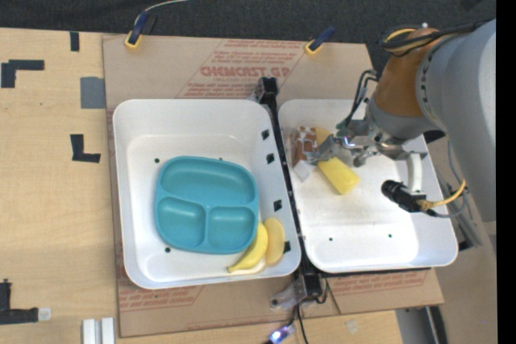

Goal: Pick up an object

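Tool [337, 147]: we can't tell its grip state; it hovers low in the right bin [379, 254].
Yellow block [339, 176]: at the tool's six o'clock, just beside it, long axis ten-to-four.

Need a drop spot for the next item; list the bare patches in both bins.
Right white bin: bare floor across the near half, below the yellow block. Its far left corner is crowded by that block, a small brown object and the tool. Left white bin: a bare strip along the far wall above the teal divided plate; the banana fills the near right corner.
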Controlling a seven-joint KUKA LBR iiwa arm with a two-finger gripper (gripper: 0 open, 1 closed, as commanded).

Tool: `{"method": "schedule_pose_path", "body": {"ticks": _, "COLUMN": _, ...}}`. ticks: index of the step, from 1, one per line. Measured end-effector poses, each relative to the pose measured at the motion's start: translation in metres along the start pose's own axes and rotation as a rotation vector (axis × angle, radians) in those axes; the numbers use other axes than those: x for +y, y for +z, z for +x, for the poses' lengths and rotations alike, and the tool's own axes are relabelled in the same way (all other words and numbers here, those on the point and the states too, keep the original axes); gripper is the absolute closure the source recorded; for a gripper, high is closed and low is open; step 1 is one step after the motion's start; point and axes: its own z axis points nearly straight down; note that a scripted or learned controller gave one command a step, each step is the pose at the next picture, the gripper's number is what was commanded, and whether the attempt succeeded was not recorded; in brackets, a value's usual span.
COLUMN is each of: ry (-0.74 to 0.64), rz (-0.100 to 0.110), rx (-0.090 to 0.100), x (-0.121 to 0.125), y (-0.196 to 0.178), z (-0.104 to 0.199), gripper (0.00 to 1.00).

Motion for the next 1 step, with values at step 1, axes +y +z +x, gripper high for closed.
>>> {"method": "schedule_pose_path", "body": {"ticks": 1, "ry": 0.007, "rz": 0.004, "rx": -0.011, "x": 0.0302, "y": 0.0122, "z": -0.0583, "gripper": 0.00}}
